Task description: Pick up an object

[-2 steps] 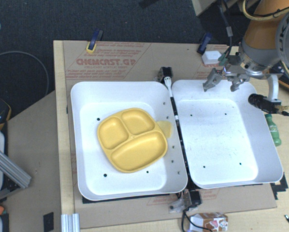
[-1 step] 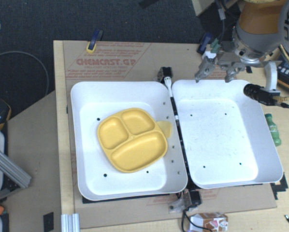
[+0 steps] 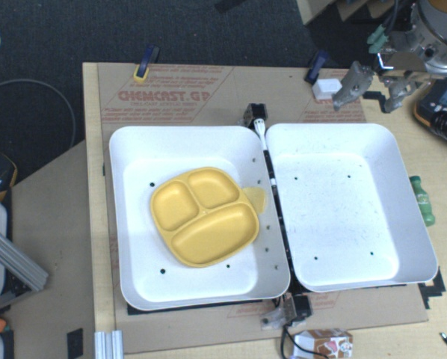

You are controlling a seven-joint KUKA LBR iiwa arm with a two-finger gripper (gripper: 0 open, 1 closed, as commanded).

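Your pincer (image 3: 368, 88) hangs spread with nothing in it above the right bin's (image 3: 403, 163) far rim; yellow divided plate (image 3: 204, 215) sits in the left bin (image 3: 126, 200).

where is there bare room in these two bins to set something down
The right bin offers bare floor from wall to wall. In the left bin, the yellow divided plate fills the middle, leaving narrow strips along the walls, tightest at the wall between the bins.

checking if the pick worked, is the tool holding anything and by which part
Nothing is held. The tool hangs open above the bench beyond the right bin; the yellow tray lies in the left bin.
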